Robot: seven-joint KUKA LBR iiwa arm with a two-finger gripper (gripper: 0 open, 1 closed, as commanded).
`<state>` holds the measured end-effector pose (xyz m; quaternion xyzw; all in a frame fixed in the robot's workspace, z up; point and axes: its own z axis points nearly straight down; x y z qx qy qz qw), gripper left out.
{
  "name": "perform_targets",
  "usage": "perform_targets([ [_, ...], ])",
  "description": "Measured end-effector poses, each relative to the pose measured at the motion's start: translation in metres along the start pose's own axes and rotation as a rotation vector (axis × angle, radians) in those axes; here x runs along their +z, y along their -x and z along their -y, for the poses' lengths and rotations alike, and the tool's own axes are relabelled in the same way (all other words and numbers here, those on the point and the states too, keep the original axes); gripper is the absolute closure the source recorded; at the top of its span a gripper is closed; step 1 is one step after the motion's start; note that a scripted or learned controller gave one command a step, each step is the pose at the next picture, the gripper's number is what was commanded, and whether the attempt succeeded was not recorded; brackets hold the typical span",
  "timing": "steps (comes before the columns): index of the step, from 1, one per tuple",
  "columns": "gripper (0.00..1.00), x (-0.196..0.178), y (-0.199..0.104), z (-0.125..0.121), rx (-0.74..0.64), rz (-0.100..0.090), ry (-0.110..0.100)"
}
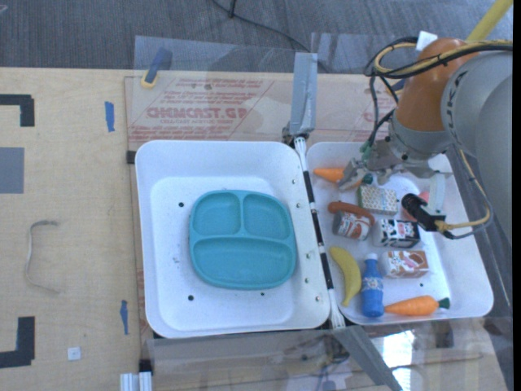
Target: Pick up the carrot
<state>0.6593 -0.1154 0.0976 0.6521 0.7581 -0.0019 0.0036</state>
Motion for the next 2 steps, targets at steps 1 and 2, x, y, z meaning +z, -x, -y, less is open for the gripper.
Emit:
perform_targets([
  [1,0.0,0.0102,-0.0125,-0.0094,-0.012,-0.003,-0.002],
  [2,1.0,0.0031,-0.0112,-0.0065,-0.012,-0.002,-0.012],
])
